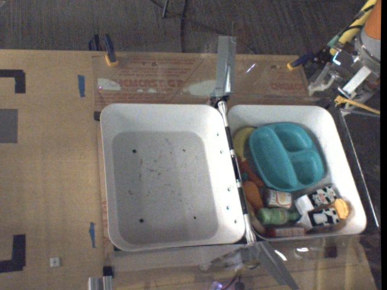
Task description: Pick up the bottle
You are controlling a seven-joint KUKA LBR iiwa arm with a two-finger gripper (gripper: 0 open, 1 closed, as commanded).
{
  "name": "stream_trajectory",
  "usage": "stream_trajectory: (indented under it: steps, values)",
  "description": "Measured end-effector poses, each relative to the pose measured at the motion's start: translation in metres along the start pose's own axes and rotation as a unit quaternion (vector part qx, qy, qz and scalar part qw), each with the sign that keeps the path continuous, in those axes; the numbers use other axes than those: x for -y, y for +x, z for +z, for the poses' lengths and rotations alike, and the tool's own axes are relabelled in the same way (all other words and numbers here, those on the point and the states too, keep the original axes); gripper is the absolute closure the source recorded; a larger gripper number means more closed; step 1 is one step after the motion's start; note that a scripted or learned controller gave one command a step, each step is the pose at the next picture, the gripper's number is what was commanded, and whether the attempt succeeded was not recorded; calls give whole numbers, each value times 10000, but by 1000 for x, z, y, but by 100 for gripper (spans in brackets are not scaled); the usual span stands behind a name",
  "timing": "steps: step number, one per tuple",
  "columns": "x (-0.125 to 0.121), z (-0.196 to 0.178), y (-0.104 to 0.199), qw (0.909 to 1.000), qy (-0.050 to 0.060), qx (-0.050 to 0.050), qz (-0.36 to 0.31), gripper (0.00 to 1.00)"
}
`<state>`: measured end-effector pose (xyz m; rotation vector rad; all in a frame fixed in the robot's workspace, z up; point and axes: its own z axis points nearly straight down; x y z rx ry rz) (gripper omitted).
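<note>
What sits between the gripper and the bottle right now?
The gripper is above the right bin's far right corner. The green bottle lies near that bin's front edge. The teal divided plate lies between them, and small toys crowd the bottle closely. From straight above, nothing covers the bottle.

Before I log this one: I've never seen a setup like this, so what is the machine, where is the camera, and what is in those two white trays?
One camera is fixed above a bench, looking down at a slant. The machine is a robot arm that reaches in from the right; its gripper sits at the upper right, beyond the bins, with nothing seen between its fingers. Two shallow white bins stand side by side. The left bin shows just its speckled floor. The right bin holds a teal divided plate with small toy foods crowded below and beside it, among them a green bottle lying on its side near the front edge and a black-and-white cow-patterned carton. The bottle is what the arm should pick up; it lies untouched.
</note>
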<state>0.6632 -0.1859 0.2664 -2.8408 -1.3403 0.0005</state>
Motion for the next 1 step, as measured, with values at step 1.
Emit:
stream_trajectory:
  steps: [1]
  values:
    - [33, 114, -8, 9999, 4, -2, -118, 0]
